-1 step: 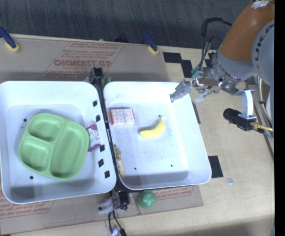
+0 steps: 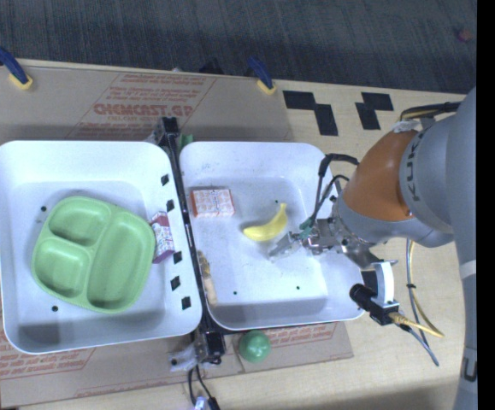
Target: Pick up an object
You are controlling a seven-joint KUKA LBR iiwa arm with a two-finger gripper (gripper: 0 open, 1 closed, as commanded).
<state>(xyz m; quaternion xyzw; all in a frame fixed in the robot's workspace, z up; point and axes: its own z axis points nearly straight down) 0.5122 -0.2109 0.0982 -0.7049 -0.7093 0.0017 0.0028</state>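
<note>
A yellow banana [image 2: 266, 225] lies in the middle of the right bin [image 2: 230, 156]. An orange-and-white box [image 2: 212, 202] sits to its left in the same bin. My gripper [image 2: 283, 244] hangs low over the right bin, just right of and below the banana, with its metal fingers [image 2: 279, 246] pointing left toward the fruit. Nothing shows between the fingers. The grey arm with its orange band [image 2: 380, 186] reaches in from the right.
The left bin [image 2: 8, 169] holds a green divided plate [image 2: 93, 253] and a small purple-and-white packet [image 2: 162, 236] by its right wall. A green ball [image 2: 253, 346] lies on the cardboard below the right bin. Blue clamps [image 2: 14, 67] hold the cardboard's far edge.
</note>
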